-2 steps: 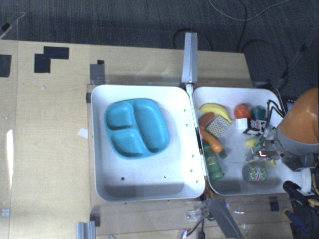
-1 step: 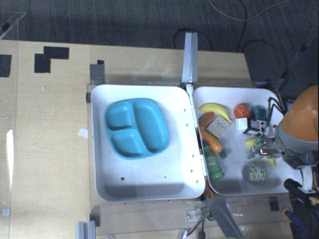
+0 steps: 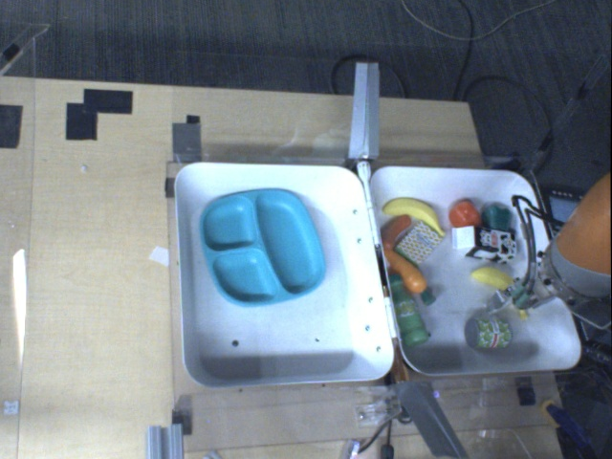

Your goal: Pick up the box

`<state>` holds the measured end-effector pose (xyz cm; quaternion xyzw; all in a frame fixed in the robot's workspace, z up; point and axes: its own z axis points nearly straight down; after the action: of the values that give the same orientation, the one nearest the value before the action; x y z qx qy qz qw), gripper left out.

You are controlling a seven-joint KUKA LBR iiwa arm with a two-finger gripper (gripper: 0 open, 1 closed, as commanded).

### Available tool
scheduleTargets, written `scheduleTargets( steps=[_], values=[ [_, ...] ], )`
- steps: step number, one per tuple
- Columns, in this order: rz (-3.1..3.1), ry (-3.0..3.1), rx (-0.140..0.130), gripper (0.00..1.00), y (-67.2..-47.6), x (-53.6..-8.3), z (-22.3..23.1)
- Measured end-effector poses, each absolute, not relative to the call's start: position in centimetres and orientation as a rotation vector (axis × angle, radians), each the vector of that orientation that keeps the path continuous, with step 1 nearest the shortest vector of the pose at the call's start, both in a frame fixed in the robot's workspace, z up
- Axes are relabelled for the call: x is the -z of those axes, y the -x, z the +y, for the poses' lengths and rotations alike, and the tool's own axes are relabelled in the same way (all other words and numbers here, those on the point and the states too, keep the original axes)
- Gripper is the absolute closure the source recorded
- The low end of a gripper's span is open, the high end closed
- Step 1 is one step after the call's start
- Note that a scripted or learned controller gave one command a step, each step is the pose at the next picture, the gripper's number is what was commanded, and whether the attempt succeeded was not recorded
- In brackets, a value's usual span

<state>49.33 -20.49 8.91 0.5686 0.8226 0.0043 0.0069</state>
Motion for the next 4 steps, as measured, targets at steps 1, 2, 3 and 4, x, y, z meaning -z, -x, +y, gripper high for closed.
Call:
scheduleTargets(
  steps=[1,2,3,4],
  values=[
    [2.571,-1.775,-0.019,1.0,-49.6,-9.8,-20.4],
    [2.442,-1.973,-0.003,1.0,-48.9,-11.9,-15.2],
    [2.681,-1.62,-0.011,1.0,-49.2,-8.9,-17.4],
    [2.603,-1.719,-0.006,1.0,-49.3,-8.9,-14.9]
  ],
)
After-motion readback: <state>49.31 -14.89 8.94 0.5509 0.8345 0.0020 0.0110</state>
